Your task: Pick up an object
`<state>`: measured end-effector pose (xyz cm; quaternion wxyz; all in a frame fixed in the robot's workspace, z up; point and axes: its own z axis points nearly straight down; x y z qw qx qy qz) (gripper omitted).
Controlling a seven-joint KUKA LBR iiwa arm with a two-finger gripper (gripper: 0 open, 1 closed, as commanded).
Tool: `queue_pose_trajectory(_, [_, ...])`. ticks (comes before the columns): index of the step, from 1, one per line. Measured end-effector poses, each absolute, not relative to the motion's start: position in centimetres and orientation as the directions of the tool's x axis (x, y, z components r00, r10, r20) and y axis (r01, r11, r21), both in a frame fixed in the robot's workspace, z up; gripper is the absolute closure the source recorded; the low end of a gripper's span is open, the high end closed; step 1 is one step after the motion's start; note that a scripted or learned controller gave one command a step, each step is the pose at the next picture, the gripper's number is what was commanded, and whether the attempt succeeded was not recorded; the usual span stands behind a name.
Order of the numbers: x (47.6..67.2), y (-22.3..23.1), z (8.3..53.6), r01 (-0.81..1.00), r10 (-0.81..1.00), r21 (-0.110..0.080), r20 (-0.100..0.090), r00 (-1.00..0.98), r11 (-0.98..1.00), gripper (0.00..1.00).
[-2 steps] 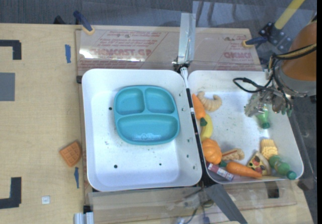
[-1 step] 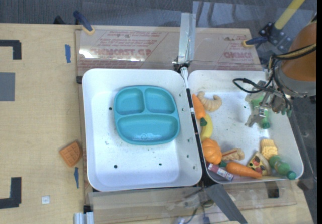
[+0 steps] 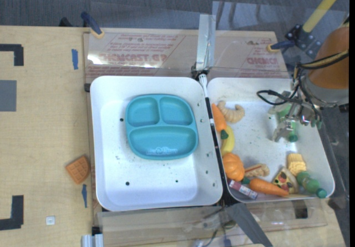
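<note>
Hanging over the right side of the right bin (image 3: 327,157), the claw (image 3: 286,132) points down at bare white floor, and whether it is apart or together I cannot tell; nothing is visibly caught in it. The arm (image 3: 331,65) comes in from the right, its orange band above the wrist.

Things to pick lie mostly along the near and left edges of that bin. Nearest the claw is a piece of corn (image 3: 296,163), just toward the near side and slightly right of it, its long axis running roughly far to near. Further along the near edge a carrot (image 3: 267,187) lies left to right, and a small pumpkin (image 3: 233,166) sits to the near left. A banana (image 3: 227,140) lies well to the left.

The left bin (image 3: 105,129) holds a blue divided plate (image 3: 161,127).

My guess is the corn needs the shortest move: a small shift toward the near side.
</note>
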<state>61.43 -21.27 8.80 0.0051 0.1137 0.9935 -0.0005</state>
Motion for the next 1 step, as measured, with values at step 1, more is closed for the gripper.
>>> queue_pose_trajectory(1, [61.85, -21.27, 10.28, 0.225, 0.225, -0.001, -0.027, -0.974, 0.974, 1.00])
